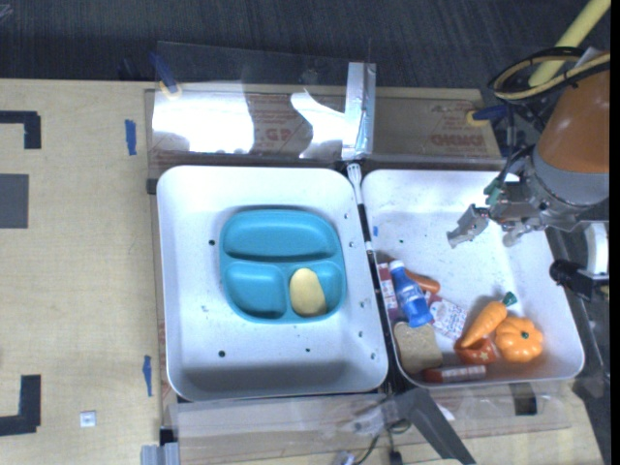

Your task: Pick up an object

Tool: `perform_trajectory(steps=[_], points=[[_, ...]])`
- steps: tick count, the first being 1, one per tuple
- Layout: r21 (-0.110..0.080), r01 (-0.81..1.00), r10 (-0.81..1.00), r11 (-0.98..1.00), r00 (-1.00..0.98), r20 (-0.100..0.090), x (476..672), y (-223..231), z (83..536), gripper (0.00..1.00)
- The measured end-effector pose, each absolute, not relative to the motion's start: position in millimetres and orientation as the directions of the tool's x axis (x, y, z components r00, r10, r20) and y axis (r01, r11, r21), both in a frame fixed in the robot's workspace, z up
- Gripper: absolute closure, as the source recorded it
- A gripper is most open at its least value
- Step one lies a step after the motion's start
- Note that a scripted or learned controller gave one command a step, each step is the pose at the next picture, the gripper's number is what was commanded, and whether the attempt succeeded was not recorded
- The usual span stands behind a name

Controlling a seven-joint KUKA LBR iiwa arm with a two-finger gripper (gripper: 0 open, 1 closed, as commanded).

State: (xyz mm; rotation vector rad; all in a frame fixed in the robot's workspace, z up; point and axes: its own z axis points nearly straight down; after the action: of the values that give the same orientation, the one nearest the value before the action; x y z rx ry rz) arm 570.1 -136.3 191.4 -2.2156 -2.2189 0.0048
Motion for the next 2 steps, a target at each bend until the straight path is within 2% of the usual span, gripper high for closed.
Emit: perform_trajectory(steps=[1,2], points=[[-0.003,0.997,0.997,0.073,-0.073,0.0,528.1,-109.9,91.5,0.0],[0.005,0.996,0.996,0.088,-0.088,-0.003,559.3,-101.2,86.8,0.0]])
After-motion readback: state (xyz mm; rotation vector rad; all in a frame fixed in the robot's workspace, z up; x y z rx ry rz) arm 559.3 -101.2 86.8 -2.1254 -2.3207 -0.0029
